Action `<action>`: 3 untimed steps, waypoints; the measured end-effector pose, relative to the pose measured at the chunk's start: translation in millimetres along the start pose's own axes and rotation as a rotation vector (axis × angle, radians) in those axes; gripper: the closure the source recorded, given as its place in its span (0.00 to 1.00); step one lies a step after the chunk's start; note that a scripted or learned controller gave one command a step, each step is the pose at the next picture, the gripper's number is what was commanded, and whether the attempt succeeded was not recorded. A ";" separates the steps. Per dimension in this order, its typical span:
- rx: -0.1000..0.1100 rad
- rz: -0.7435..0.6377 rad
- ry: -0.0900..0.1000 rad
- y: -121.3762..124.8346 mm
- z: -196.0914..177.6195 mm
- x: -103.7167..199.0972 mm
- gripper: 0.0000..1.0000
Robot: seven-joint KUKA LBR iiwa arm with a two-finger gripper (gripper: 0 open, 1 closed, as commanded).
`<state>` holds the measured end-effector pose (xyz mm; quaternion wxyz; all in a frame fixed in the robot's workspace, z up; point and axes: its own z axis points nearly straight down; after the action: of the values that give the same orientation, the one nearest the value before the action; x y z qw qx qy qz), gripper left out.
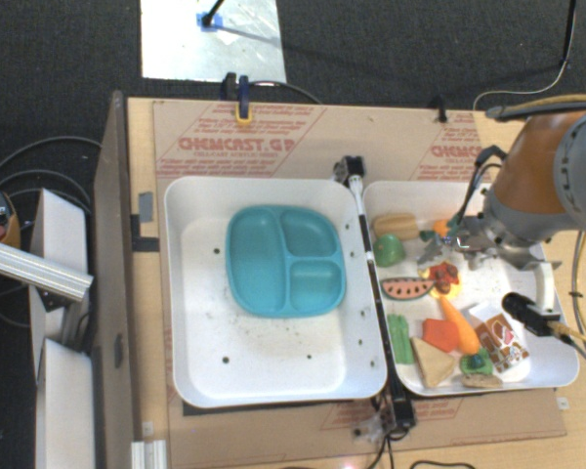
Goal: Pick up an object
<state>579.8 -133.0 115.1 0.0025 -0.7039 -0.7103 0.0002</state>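
A: Where is the tool [447, 254] being positioned?

B: It is being held low inside the right bin [565, 364], over the upper part of its toy food pile. Whether anything is being gripped cannot be told.

A: Which objects are being shown beside it?

B: A watermelon slice [406, 287] is being displayed just left of it, with a green round piece [388, 250] and a tan bread roll [396, 226] above that. An orange carrot [458, 325] is lying below the tool, and a printed packet [503, 343] is resting toward the bin's lower right.

A: What is being carried by the left bin [195, 360]?

B: A teal divided plate [284, 260] is being carried there, lying flat near the middle. Both bins are being supported by the counter [303, 135].
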 end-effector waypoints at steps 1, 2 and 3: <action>-0.010 0.003 -0.006 68.1 22.8 -37.2 0.00; 0.028 0.007 -0.004 83.0 31.6 -17.3 0.00; 0.037 0.005 0.001 80.1 26.2 -15.8 1.00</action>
<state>659.9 -147.9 88.6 0.0156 -0.7055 -0.7084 0.0129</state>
